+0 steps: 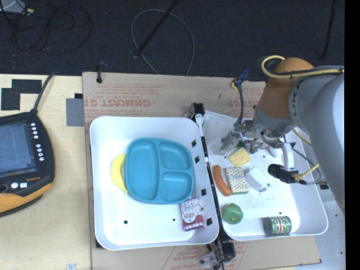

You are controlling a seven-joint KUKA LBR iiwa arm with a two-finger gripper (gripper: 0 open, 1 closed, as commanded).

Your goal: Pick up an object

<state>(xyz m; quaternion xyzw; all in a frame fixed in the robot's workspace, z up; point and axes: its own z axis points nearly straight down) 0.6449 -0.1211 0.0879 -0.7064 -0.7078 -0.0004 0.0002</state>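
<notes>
My gripper (pixel 243 141) hangs low over the far part of the right bin (pixel 315 218), just above a yellow wedge (pixel 239 158). Below the wedge lie an orange hot dog (pixel 221 181), a small patterned box (pixel 237 180) and a white block (pixel 257 179). A green apple (pixel 232 213) and a green-and-red can (pixel 277 225) rest near the bin's front edge. The wrist's orange band (pixel 278 97) and grey arm cover the bin's far right corner.
The left bin (pixel 107 207) holds a blue divided plate (pixel 159 170) with a yellow banana (pixel 117 172) partly under its left rim, and a small red carton (pixel 192 214) at the front right. A black cable end (pixel 283 173) dangles over the right bin. A tablet pendant (pixel 22 156) lies far left.
</notes>
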